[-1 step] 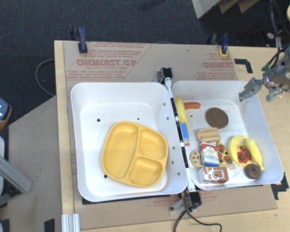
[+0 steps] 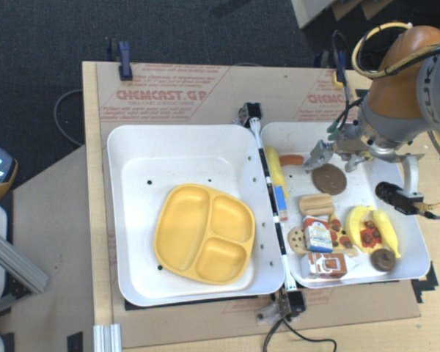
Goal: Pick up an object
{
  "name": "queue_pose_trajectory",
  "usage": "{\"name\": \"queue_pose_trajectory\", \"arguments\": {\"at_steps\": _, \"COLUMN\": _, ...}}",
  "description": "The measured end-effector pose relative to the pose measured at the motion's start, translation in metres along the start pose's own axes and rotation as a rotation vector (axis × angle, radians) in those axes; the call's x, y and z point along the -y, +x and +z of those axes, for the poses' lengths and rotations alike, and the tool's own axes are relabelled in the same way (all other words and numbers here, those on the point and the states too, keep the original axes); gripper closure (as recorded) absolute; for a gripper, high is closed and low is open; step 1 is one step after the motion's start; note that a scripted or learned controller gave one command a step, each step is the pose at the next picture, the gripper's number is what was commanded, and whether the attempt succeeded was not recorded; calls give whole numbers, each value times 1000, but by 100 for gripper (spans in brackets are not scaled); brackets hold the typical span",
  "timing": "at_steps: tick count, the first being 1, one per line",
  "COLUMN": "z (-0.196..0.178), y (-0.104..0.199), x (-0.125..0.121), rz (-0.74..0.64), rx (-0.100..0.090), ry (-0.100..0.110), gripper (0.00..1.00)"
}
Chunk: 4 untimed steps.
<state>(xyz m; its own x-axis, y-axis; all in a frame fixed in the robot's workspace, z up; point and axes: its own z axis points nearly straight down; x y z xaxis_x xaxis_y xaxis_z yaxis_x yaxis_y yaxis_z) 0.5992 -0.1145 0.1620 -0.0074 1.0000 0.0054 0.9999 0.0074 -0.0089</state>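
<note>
From the overhead camera, the grey KUKA arm with its orange band reaches in from the right over the far end of the right shallow white bin (image 2: pixel 419 235). Its two-finger gripper (image 2: pixel 337 155) hangs low above that bin's upper part, just beside a round brown cookie-like disc (image 2: pixel 328 179). Whether it is released or clenched cannot be told from this angle, and nothing is visibly lifted.

Every candidate object lies in the right bin: a long yellow corn-like piece (image 2: pixel 274 167) along the left wall, a tan bread-roll shape (image 2: pixel 315 203), a small red and white carton (image 2: pixel 319 235), a yellow banana (image 2: pixel 385 229) and a small dark doughnut (image 2: pixel 383 258).

The left white bin (image 2: pixel 125 196) holds a yellow three-section plastic plate (image 2: pixel 204 232).

The pick looks barely begun: the approach appears made, while grasping and lifting remain.
</note>
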Motion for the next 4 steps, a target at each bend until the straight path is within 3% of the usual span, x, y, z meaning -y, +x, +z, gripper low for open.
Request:
{"name": "queue_pose_trajectory", "arguments": {"at_steps": 1, "z": 83, "y": -45, "x": -21, "rz": 10, "rx": 5, "ry": -2, "gripper": 0}}
{"name": "queue_pose_trajectory", "arguments": {"at_steps": 2, "z": 65, "y": -43, "x": -24, "rz": 8, "rx": 6, "ry": -13, "gripper": 100}}
{"name": "queue_pose_trajectory", "arguments": {"at_steps": 3, "z": 35, "y": -24, "x": 29, "rz": 9, "rx": 3, "ry": -5, "gripper": 100}}
{"name": "queue_pose_trajectory", "arguments": {"at_steps": 4, "z": -26, "y": 58, "x": 1, "rz": -1, "rx": 4, "ry": -15, "gripper": 100}}
